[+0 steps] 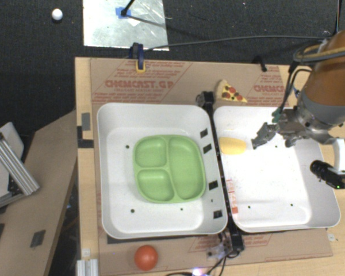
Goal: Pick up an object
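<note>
A yellow lemon-shaped object (232, 146) lies in the right bin (276, 211), close to its left wall. My gripper (263, 137) hangs over the right bin just to the right of the yellow object, slightly above it. Nothing shows between its fingers. A green divided plate (169, 168) rests in the middle of the left bin (115, 211).
A toy pizza slice (230, 92) lies on the cardboard behind the bins. A red ball (146, 257) sits on the bench in front of the left bin. Black clips line the wall between the bins. The arm's bulk covers the right bin's far right corner.
</note>
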Motion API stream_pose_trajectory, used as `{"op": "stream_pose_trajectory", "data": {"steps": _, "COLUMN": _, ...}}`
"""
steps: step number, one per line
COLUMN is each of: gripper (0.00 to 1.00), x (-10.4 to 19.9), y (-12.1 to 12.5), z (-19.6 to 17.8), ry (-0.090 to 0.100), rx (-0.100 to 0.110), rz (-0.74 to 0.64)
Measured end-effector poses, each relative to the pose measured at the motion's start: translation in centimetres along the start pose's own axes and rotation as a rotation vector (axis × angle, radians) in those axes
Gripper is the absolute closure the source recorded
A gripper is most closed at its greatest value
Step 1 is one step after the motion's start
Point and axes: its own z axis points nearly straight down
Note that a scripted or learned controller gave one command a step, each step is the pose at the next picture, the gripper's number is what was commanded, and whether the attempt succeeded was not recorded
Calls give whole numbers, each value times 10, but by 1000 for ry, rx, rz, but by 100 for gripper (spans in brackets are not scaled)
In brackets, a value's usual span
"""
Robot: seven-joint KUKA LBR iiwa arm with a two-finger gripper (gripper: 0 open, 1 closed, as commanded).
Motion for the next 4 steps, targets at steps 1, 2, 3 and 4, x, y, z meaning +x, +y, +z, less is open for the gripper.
{"op": "stream_pose_trajectory", "data": {"steps": 1, "gripper": 0, "x": 0, "y": 2, "z": -6, "ry": -1, "rx": -11, "rz": -2}}
{"op": "stream_pose_trajectory", "data": {"steps": 2, "gripper": 0, "x": 6, "y": 4, "z": 38, "ry": 0, "rx": -7, "rz": -1}}
{"op": "stream_pose_trajectory", "data": {"steps": 3, "gripper": 0, "x": -1, "y": 0, "z": 83, "ry": 0, "rx": -6, "rz": 1}}
{"op": "stream_pose_trajectory", "data": {"steps": 4, "gripper": 0, "x": -1, "y": -8, "z": 128, "ry": 0, "rx": -7, "rz": 0}}
